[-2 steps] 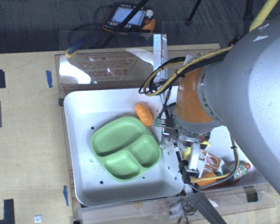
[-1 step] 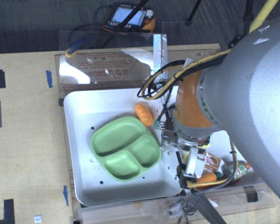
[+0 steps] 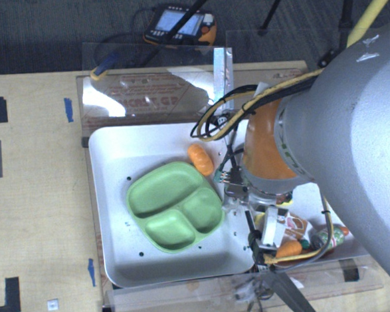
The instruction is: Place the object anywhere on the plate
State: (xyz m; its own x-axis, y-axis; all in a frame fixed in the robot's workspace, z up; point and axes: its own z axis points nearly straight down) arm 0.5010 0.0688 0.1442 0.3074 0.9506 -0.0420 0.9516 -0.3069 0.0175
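- The hand (image 3: 270, 230), at the end of a grey arm (image 3: 351, 108) with an orange band (image 3: 268, 150), is hanging low over the gap between the two white bins, near the right bin's clutter. Whether it is gripping anything, or how wide it is set, I cannot tell; the wrist and cables are covering it.
- A green three-compartment plate (image 3: 175, 205) is lying in the left bin (image 3: 111, 191), tilted diagonally, with nothing resting on it.
- A small orange object (image 3: 200, 158), shaped like a carrot or a bread roll, is lying on the bin floor just beside the plate's upper right rim. It is probably the thing to be placed.
- A second orange carrot-like piece (image 3: 289, 249) is lying among packets in the right bin, under the hand.
- Risks, as I am judging them: the hand may be reaching for the wrong item, since two similar orange things are lying apart. The rounded object could roll out of a pinch, and loose cables (image 3: 212, 117) hanging near the plate could snag or nudge it.
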